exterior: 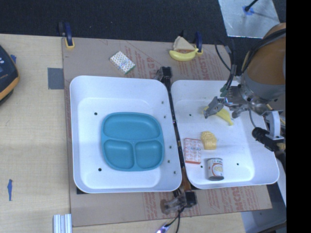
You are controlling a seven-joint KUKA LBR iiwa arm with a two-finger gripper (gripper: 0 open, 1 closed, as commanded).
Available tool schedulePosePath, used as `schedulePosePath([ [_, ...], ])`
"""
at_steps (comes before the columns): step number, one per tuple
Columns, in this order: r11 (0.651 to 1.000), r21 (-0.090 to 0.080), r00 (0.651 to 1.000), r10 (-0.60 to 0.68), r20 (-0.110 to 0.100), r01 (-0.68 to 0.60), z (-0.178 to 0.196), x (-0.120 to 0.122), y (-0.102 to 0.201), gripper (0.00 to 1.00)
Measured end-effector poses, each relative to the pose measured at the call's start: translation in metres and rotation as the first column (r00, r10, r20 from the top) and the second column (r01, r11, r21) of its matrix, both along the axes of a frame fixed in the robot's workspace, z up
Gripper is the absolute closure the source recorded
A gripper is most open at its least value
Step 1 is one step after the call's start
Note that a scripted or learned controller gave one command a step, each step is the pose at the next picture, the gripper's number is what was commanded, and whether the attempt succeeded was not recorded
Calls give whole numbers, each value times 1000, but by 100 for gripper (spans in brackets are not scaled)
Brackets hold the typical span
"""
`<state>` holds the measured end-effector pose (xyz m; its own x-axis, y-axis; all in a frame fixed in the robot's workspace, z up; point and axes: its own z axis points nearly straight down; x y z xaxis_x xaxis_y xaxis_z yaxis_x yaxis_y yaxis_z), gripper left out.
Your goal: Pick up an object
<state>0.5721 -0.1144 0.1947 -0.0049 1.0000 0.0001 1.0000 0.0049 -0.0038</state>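
Observation:
My gripper (pixel 224 109) hangs over the back part of the right bin (pixel 245 176), fingers spread open. A small yellow banana-like piece (pixel 225 116) lies on the bin floor just below and between the fingertips, with a gap to either one. Nearer the front of the same bin lie a yellow ridged piece (pixel 208 140), a red and white packet (pixel 192 151) and a small can (pixel 214 169). The grey arm with its orange band comes in from the right.
The left bin (pixel 82 130) holds a blue divided plate (pixel 132 141). Behind the bins on the cardboard lie a yellow banana with a wedge (pixel 183 51) and a small patterned packet (pixel 122 61). A black and yellow device (pixel 6 74) sits at the far left.

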Motion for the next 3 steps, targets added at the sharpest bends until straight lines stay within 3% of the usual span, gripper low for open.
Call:
schedulePosePath([
  [1,1000,-1,1000,0,-2,0,-98,-21,-11,0],
  [2,1000,-3,1000,4,-1,-4,-87,-20,-13,100],
  [3,1000,0,1000,1,1,-1,-3,-22,73,100],
])
